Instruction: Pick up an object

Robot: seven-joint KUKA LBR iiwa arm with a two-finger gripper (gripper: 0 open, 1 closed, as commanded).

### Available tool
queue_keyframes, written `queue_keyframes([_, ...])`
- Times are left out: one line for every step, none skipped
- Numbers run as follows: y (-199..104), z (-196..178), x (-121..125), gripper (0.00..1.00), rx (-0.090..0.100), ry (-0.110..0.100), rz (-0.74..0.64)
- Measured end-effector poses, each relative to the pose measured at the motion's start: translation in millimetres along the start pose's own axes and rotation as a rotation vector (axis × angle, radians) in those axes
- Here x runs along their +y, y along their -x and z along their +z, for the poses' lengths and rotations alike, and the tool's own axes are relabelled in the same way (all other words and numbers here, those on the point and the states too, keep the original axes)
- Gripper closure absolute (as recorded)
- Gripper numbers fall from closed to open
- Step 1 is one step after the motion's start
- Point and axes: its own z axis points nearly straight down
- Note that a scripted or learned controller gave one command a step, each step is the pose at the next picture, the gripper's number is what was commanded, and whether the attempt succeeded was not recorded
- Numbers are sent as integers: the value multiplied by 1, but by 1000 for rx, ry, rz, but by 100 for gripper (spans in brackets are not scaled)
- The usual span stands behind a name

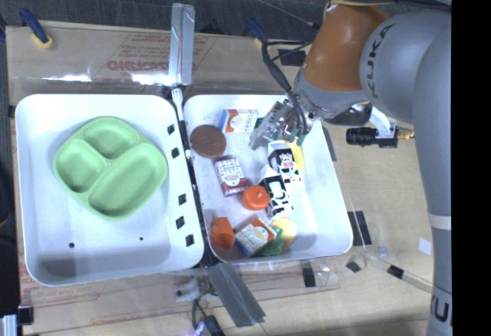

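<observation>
My gripper (278, 127) hangs over the upper middle of the right bin (326, 196), just right of a small white and red carton (239, 120). Directly below it lies a black and white cow-patterned item (282, 173). A brown round disc (208, 140) sits at the bin's upper left. A dark red packet (230, 176) and an orange ball (255, 197) lie in the middle. An orange block (222, 233), a colourful small box (254, 237) and a yellow piece (285, 230) crowd the bin's near edge. Nothing shows between the fingers.
The left bin (46, 242) holds a green divided plate (111, 166). A metal divider bar (182, 43) stands upright between the bins at the back. Blue clamps (34, 26) grip the bench's far edge. Cables (272, 70) trail behind the arm's wrist.
</observation>
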Motion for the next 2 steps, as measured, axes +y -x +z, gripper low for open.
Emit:
queue_keyframes([-1,1,0,0,2,0,-1])
queue_keyframes([-73,89,-23,0,4,-1,153])
